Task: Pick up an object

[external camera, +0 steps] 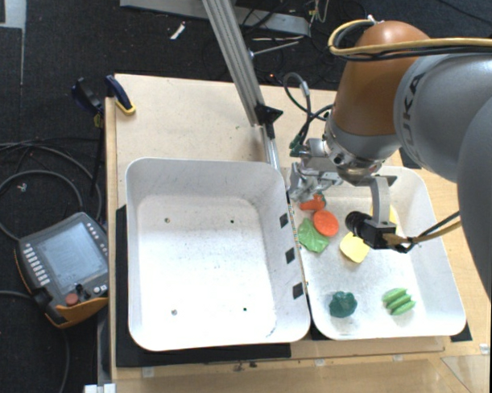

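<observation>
the grey arm (451,102) has dark letters on its side, near the orange part. only "uk" shows, cut off at the edge. the little screen box (62,262) is too blurry to read.

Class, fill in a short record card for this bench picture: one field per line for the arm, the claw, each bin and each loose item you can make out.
arm: grey with orange band, reaching in over the right bin
claw: above the right bin's upper left corner, near the orange piece
left bin: white, shallow
right bin: white, holds the loose items
orange piece: beside the light green piece
yellow piece: mid-bin
dark green piece: near front
ridged green piece: front right
</observation>
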Motion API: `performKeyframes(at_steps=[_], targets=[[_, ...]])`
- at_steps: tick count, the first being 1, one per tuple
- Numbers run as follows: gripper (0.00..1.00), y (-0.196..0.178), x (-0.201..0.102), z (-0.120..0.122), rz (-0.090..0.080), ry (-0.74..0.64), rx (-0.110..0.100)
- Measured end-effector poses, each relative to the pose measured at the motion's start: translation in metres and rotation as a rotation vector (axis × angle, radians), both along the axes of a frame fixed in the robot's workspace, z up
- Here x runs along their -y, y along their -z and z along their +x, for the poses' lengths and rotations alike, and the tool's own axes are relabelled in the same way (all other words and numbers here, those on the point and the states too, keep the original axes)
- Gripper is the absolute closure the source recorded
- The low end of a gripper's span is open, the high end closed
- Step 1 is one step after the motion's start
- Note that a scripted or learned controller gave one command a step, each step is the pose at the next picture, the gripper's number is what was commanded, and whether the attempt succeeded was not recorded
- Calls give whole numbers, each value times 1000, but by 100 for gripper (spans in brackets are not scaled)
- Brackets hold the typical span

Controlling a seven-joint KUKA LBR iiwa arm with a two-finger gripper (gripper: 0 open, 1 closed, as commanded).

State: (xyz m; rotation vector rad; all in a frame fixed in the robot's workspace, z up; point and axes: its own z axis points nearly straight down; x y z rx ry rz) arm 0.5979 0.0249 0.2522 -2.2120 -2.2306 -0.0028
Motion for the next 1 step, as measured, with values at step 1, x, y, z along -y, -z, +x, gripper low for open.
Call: performKeyframes(at_steps=[1], targets=[[100,15,-56,2,0,0,-3]])
